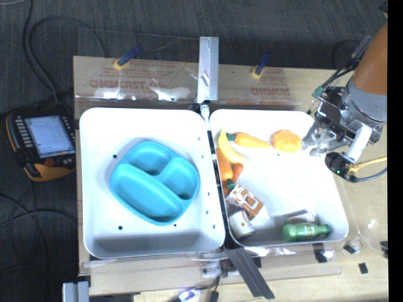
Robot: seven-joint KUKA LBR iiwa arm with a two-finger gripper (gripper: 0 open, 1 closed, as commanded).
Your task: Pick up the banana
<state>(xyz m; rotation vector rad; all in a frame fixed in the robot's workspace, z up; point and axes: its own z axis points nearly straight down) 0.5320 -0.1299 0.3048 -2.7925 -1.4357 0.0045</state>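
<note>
The banana (223, 151) is yellow and curved, lying along the left wall of the right bin (337, 197), with its top end near the far left corner. An orange carrot-like piece (231, 169) lies against its right side. My gripper (317, 141) hangs over the bin's far right corner, well to the right of the banana and just right of a round orange fruit (286, 141). Nothing shows in its grasp.
A long orange-yellow vegetable (253, 141) lies between banana and fruit. A brown snack box (245, 201), a small can (239, 224) and a green bottle (306, 231) sit toward the near wall. The left bin (94, 168) holds a blue divided tray (155, 180).
</note>
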